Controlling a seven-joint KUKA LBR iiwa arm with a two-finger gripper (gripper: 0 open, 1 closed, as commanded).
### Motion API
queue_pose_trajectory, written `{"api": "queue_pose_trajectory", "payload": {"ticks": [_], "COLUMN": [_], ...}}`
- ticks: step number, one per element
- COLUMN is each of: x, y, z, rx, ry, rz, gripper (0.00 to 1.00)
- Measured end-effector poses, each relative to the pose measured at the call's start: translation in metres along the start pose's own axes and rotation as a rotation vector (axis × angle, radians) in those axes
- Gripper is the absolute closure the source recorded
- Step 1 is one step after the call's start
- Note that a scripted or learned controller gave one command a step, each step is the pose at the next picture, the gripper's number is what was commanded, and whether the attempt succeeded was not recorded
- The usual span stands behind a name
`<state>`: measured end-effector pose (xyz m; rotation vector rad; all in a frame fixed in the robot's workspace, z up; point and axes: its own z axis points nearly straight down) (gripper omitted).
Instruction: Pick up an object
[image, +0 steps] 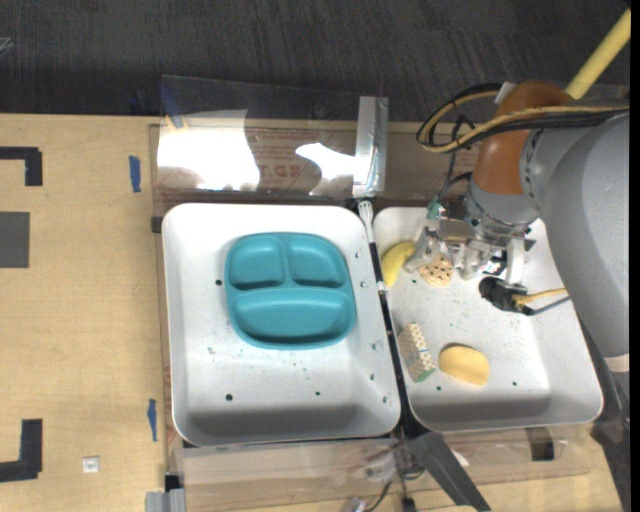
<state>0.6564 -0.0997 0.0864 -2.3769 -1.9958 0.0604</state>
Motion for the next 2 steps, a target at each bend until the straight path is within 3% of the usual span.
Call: {"api": "queue_pose_trajectory", "payload": {"ticks": [1,2], "x": [0.001,0.084], "y": [0.0,-0.008], "z": [-0.008,-0.101], "rx": [-0.003,-0.058], "ry": [-0.001,0.008], "rz": [0.006,-0.031], "gripper": [1.0,1.0]}}
